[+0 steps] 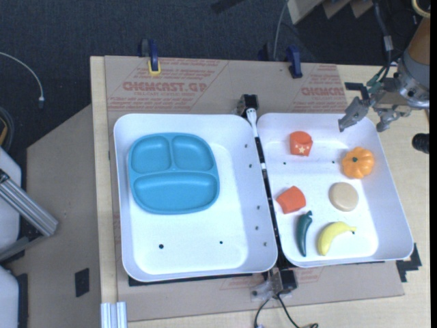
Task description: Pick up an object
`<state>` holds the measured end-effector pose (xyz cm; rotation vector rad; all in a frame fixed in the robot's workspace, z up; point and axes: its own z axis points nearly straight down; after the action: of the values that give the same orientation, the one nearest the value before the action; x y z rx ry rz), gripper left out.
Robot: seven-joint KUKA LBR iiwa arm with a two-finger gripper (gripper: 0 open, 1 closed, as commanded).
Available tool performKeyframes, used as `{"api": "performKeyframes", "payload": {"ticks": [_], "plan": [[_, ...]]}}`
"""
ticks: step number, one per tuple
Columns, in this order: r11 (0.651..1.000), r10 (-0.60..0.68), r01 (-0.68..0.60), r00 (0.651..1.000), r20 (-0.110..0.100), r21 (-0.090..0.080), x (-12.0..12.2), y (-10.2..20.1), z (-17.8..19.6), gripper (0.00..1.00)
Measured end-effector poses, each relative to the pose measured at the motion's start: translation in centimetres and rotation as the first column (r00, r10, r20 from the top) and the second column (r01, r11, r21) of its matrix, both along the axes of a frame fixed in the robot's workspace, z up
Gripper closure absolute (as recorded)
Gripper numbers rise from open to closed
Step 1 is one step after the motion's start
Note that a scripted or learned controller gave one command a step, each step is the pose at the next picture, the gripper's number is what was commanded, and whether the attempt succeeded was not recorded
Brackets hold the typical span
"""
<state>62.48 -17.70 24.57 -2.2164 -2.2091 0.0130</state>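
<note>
The right bin (pixel 386 241) holds several toy foods: an orange-red cube with a star (pixel 300 143), a small orange pumpkin (pixel 358 162), a red-orange wedge (pixel 291 199), a beige round piece (pixel 343 196), a dark green pepper (pixel 304 231) and a yellow banana (pixel 333 236). My gripper (pixel 369 117) hangs open over the bin's far right corner, above and just behind the pumpkin, with nothing between its fingers.
The left bin (pixel 232 238) carries a blue divided plate (pixel 175 173). Blue clamps (pixel 151 53) (pixel 293 60) hold the brown board at the back. A black bracket (pixel 250 104) sits between the bins at the far edge.
</note>
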Motion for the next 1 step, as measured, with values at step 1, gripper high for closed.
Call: {"api": "performKeyframes", "payload": {"ticks": [1], "plan": [[1.000,0.004,-0.004,1.000,0.014,-0.003,0.25,0.08,0.86,0.00]]}}
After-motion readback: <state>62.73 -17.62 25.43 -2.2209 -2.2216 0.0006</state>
